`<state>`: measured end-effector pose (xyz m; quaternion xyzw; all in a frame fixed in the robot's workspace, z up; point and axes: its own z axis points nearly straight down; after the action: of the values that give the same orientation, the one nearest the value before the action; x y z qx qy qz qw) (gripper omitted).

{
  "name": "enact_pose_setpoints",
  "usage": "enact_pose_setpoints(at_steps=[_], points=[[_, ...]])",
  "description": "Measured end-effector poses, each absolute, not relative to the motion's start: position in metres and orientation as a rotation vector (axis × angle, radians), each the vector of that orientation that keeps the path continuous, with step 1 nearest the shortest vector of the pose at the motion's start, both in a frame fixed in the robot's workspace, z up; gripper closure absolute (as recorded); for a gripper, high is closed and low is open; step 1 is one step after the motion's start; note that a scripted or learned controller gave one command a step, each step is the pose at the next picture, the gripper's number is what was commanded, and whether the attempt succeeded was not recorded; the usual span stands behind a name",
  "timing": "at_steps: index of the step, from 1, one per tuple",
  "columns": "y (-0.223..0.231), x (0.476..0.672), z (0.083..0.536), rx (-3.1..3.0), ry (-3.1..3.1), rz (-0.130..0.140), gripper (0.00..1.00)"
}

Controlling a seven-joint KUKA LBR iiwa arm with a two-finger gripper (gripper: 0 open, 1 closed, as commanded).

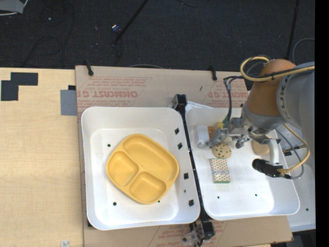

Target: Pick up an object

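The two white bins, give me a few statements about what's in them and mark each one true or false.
1. The yellow divided plate lies in the left bin. True.
2. The patterned small box lies in the left bin. False: it lies in the right bin.
3. The end effector is over the right bin. True.
4. The plate has a single compartment. False: it shows three.
5. A round speckled cookie lies just above the small box in the view. True.

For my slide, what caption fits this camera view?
Claw above a cookie; yellow tray in the left bin.
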<state>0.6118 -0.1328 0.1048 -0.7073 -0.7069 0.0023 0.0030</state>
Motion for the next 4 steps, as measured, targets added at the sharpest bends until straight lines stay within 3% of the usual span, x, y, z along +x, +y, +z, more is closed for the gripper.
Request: enact_pose_setpoints(at_steps=[1,2,3,4], points=[[-0.133,0.613,0.118,-2.221,-2.216,0.005,1.00],[-0.125,0.614,0.177,-2.221,-2.225,-0.003,1.00],[-0.126,0.615,0.206,-2.221,-2.223,-0.001,1.00],[-0.081,0.601,0.201,-2.214,-2.222,0.003,1.00]])
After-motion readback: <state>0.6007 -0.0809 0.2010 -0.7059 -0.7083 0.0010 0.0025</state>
